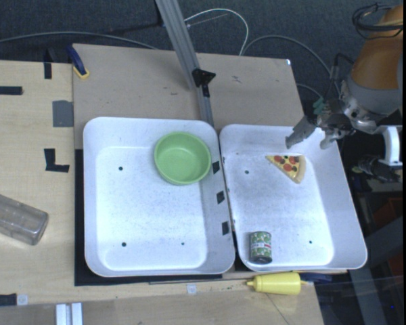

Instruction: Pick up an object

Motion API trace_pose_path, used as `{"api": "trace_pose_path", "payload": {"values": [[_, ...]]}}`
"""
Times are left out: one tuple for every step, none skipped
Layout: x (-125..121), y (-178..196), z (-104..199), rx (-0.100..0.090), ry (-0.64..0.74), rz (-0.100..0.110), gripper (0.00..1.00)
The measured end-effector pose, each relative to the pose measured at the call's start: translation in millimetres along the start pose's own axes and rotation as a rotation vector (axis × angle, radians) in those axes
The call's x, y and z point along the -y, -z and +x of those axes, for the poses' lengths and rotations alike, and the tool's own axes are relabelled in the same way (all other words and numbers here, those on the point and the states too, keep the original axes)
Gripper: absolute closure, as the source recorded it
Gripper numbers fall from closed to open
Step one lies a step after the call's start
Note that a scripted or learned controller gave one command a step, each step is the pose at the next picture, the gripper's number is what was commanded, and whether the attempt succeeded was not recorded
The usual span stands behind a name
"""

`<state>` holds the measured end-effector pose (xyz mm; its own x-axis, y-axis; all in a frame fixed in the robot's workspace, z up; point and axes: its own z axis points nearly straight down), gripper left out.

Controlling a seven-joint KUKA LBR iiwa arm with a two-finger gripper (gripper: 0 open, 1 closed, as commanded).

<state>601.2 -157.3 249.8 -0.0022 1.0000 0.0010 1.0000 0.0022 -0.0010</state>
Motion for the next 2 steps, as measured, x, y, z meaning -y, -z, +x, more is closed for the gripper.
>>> {"api": "trace_pose_path", "payload": {"values": [[0.0,0.0,0.0,0.0,0.0,0.0,0.0],[-6.5,-60.0,5.1,0.001,0.001,0.006,0.0]]}}
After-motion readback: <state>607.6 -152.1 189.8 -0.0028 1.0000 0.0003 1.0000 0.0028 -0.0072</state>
